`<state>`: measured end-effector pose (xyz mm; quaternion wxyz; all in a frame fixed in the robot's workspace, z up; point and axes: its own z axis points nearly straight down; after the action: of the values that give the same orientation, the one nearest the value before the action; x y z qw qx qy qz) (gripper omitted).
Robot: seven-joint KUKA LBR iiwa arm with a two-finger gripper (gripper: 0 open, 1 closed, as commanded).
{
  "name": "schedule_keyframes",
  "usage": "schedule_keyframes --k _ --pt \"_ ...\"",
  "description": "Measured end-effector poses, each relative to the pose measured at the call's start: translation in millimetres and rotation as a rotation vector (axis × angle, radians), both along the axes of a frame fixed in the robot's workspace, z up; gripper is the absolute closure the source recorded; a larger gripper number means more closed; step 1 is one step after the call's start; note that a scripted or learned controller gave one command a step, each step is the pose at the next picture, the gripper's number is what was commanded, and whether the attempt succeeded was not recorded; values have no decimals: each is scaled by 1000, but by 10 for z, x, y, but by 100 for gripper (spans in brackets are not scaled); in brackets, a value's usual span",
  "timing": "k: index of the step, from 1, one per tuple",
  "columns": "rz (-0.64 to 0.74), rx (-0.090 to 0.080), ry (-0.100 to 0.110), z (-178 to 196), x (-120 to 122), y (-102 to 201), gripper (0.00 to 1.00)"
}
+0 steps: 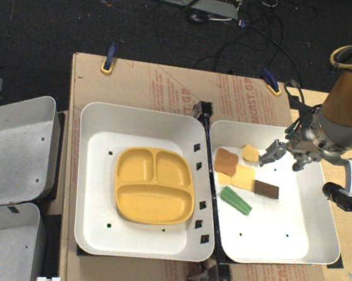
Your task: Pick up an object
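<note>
The claw (287, 155) was seen spread open with nothing held, at the upper right of the frame, just beside the small yellow piece (251, 153). A miss could be feared, since the pieces were packed close and the brown slice (226, 161) might be bumped.

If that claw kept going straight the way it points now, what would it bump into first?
Probably the small round yellow piece, lying just beyond the claw in the right white bin. Height is hard to judge from above, so it might pass over it.
</note>
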<state>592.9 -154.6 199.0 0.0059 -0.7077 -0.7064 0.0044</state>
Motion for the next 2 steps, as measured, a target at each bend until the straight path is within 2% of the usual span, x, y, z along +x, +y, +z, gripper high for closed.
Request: schedule_keyframes --k 1,2 --pt "3 -2 -14 85 31 6 0" --pt "1 -2 -10 -504 108 -19 0"
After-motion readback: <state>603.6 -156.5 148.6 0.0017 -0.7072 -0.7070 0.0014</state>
